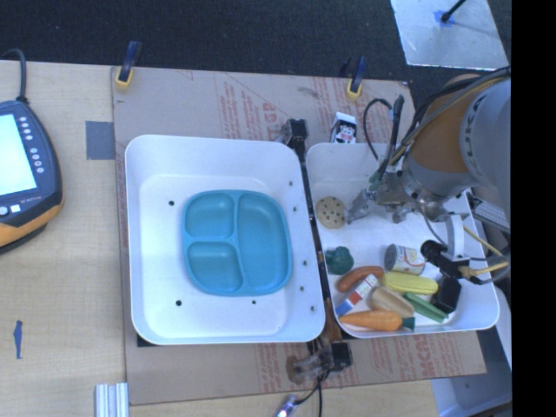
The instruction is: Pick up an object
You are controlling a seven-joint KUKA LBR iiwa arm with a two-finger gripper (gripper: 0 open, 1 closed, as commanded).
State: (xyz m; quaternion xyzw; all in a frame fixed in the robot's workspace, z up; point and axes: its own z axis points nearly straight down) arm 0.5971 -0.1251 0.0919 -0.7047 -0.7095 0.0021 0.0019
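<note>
Pendant: a grey and orange handheld control pendant (22,172) lies at the far left edge of the wooden desk (69,320), its cable running up and away.
Left bin: a shallow white plastic bin (143,233) holds a light blue three-compartment plate (236,241), lying flat near its middle.
Divide: the two bins meet along a dark seam, with a black clamp at its top end and another at its bottom.
Right bin: a second shallow white bin (326,159) holds the toys. A round tan cookie with dots (329,211) lies near its left wall; below it sits a dark green lump (339,258).
Pile: a red sausage (358,277), a yellow corn cob (410,283), an orange carrot (375,321), a small grey can (400,257) and a green stick (426,308) crowd the bin's lower part, touching one another.
Tool: the metal two-finger tool (358,208) hangs just right of the cookie, apart from the pile; whether it is spread or pressed together cannot be told.
Arm: the grey arm with its orange band (452,142) enters from the right.
</note>
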